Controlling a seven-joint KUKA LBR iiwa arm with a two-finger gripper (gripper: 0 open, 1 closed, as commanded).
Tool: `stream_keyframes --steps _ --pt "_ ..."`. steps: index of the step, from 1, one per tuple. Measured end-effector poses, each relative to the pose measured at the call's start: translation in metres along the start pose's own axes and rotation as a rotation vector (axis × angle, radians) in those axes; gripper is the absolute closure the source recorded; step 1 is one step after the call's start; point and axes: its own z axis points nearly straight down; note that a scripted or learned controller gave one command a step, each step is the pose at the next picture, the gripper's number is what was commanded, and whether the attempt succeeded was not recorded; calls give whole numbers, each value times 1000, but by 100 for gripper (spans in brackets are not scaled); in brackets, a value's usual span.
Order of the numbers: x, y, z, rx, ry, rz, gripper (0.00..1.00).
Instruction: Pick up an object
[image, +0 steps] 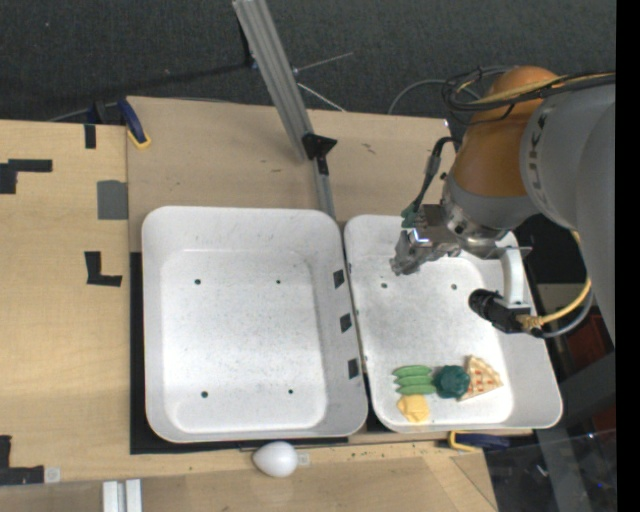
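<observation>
Hand (409, 252) hovers over right bin (420, 300), grip state unclear; next, reach toward the toys (445, 381) at its near edge

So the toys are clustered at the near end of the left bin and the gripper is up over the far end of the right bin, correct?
Not quite. The toys lie at the near end of the right bin, not the left bin. The camera view shows them there. The rest stands: the gripper is over the far end of the right bin, well apart from them.
</observation>
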Motion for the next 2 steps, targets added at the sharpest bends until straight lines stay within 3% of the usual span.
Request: stream_keyframes --steps 2 --pt "90 43 10 0 -1 1 100"
